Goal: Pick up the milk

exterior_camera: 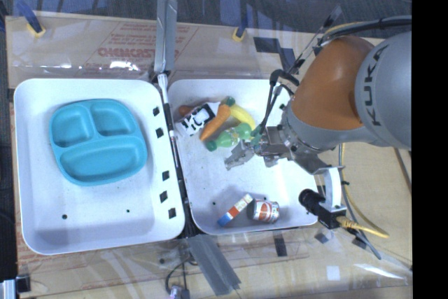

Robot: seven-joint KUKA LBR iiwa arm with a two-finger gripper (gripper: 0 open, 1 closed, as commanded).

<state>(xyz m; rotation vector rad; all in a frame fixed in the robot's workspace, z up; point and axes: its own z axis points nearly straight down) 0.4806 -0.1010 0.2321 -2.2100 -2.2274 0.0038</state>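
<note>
The milk [197,120] is a small black-and-white carton lying in the right bin [210,185], near its back left corner. A brown piece sits at the carton's left end and an orange carrot [217,122] touches its right side. My gripper [242,151] hangs low over the middle of the right bin, just right of a green toy [225,139] and about a hand's width to the right and front of the milk. Nothing shows in its grasp. The grey and orange arm [336,94] hides the bin's right side.
A yellow banana [243,115] lies behind the green toy. A red-labelled can [267,211] and a white tube with red and blue ends [234,211] lie at the right bin's front wall. The left bin [42,220] holds a blue divided plate [98,140].
</note>
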